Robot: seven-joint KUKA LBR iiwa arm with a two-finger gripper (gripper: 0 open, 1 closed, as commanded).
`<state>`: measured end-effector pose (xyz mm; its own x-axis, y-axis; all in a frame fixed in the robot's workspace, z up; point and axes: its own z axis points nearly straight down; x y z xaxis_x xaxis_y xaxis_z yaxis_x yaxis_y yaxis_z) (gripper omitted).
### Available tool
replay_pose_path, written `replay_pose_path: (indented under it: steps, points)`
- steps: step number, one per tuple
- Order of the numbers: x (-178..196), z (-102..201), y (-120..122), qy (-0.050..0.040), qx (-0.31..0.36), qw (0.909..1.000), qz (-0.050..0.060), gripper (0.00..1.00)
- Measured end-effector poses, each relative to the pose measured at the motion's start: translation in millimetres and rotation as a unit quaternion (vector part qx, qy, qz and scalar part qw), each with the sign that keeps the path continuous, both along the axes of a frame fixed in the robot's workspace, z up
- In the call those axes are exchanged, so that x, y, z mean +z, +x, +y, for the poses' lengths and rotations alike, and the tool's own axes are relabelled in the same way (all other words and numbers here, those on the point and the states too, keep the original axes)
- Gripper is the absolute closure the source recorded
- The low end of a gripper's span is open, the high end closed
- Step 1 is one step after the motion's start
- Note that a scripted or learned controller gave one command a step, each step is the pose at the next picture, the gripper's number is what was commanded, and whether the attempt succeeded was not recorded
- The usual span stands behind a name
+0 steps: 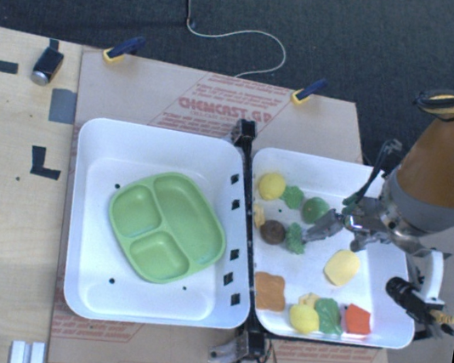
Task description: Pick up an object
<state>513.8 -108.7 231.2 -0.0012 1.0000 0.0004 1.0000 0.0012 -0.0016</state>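
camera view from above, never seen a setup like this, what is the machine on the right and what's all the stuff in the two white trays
The camera is fixed above a bench and looks down at a slant. On the right is a robot arm, grey with an orange band. Its pincer reaches into the right bin, low among the toy food, close to a green broccoli-like piece and a brown round piece. Whether it grips anything is unclear. That bin also holds a yellow lemon-like piece, a pale yellow piece, a toast slice and a red block. The left bin holds a green divided plate.
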Motion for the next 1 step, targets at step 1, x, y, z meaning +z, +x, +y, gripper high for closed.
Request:
replay_pose_path:
  steps: [1]
  points:
    - [-50.4,80.9,-7.0,0.0015,0.003,1.0000,0.003,0.00]
